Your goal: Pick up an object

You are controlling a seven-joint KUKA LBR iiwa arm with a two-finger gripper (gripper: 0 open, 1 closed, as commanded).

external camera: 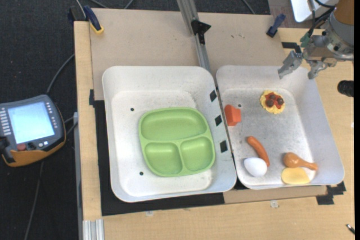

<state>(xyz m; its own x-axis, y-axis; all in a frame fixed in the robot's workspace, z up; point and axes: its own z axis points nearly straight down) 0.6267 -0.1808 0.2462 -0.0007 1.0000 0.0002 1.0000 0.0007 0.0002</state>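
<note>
Yellow slice (296, 176) lies well apart from open hand (301, 67).

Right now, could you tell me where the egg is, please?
The egg lies in the right bin, near its front edge, just below the carrot and left of the yellow piece.
</note>
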